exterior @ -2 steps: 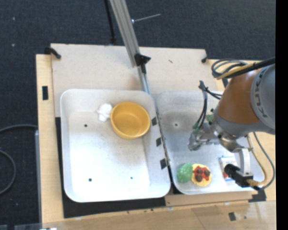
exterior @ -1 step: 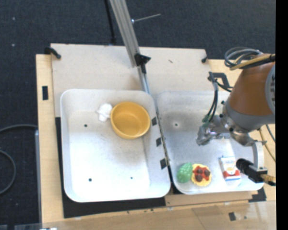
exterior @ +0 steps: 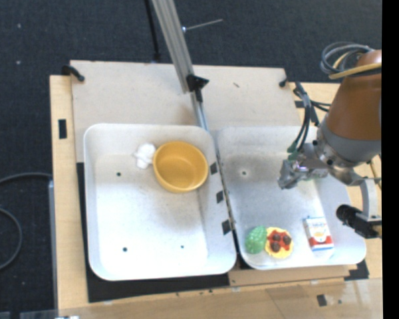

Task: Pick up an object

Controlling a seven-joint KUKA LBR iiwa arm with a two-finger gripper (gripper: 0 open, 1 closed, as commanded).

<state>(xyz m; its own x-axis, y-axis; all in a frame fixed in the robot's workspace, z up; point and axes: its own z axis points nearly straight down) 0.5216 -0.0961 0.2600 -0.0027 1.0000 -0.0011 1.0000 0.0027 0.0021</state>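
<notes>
Three light objects sit below the claw (exterior: 294,176); its grip I cannot tell. That small carton (exterior: 317,234) looks stiff: pinch its sides.

A robot lab: two white bins (exterior: 106,198) on a bench (exterior: 63,178), aluminium camera mast (exterior: 173,35), dark carpet (exterior: 26,25).

- Yellow bowl (exterior: 180,167), upright, mouth up, near the far right corner of the left bin (exterior: 106,198).
- Small white lump (exterior: 144,155) touching its left side.
- Green piece (exterior: 256,239), red-and-yellow piece (exterior: 278,242) and small carton (exterior: 318,234), lined along the near edge of the right bin (exterior: 253,165).
</notes>
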